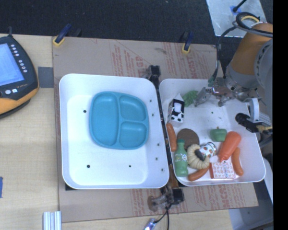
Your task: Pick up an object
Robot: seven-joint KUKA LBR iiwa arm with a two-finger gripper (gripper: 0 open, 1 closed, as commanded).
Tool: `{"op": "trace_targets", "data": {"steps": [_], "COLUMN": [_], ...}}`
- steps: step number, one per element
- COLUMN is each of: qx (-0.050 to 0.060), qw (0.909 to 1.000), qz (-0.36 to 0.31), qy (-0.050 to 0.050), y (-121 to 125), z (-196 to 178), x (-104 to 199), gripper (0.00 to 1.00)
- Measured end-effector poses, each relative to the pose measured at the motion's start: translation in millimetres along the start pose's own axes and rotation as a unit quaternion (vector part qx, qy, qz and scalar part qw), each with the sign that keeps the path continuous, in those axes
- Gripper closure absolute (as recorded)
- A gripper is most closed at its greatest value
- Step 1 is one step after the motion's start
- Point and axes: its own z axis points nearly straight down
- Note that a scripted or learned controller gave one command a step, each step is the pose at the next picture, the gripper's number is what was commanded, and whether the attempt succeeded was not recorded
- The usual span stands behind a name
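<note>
The green toy (191, 97) lies in the far corner of the right bin (259, 174), just beside the gripper (212, 96), whose fingers stand apart and hold nothing, so it should probably centre over the toy before closing

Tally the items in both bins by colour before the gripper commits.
Blue: 1, moulded divided plate
Black-and-white: 1, toy cow
Green: 3, leafy piece, bottle, small pepper
Orange/red: 4, including large plastic carrot
Brown: 1, disc
Total: 10, cluttered pieces uncounted
</note>
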Motion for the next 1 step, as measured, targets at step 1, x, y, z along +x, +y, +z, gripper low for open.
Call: {"op": "trace_targets", "data": {"steps": [1], "qx": [0.001], "qw": [1.0], "qz": [0.0], "qy": [0.0], "y": [-0.1], "z": [0.5], "x": [27.7], "gripper": [0.0]}}
